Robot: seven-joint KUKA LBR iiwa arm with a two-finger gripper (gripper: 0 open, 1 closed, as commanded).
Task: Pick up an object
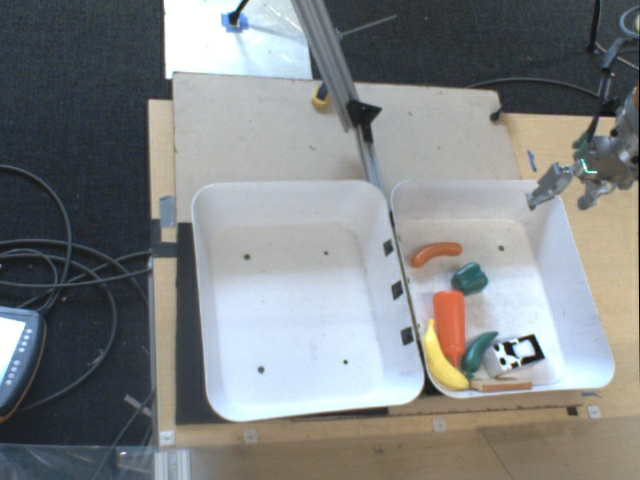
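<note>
Camera view: two bins, one banana.

The arm runs off the right edge, so little beyond its wrist shows. A tablet is cut by the left edge. The banana partly hides behind the bins' divider, and a thin brown stick is too small to identify.

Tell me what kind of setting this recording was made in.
Probably a robotics lab bench: two white bins side by side, toy food such as a banana, cables on dark carpet, and a robot hand over the right bin's far corner.
</note>
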